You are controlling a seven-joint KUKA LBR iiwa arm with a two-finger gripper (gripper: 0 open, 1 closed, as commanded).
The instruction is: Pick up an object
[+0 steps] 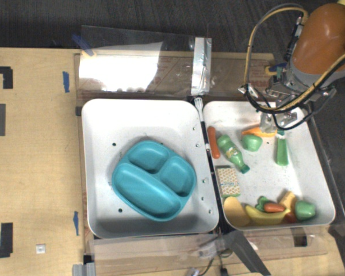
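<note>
The gripper hangs low over the far part of the right bin, its pale fingers pointing down just above an orange and green toy vegetable. Whether the fingers are spread or closed cannot be told from this angle, and nothing can be seen clamped between them. Black and yellow cables loop around the wrist, and the orange band of the arm sits above it at the upper right.

Just right of the gripper a slim green bottle-shaped toy lies on the bin floor. To the left, a green bottle with a label lies at a slant, with an orange carrot-like stick along the bin's left wall. Nearer the front sits a small patterned square card. At the front wall is a heap: a yellow bowl-like piece, a banana, a red and green piece on top, and a green round toy.

The left bin holds a teal divided plate with three compartments, lying near its middle. Both bins rest on a wooden bench.
</note>
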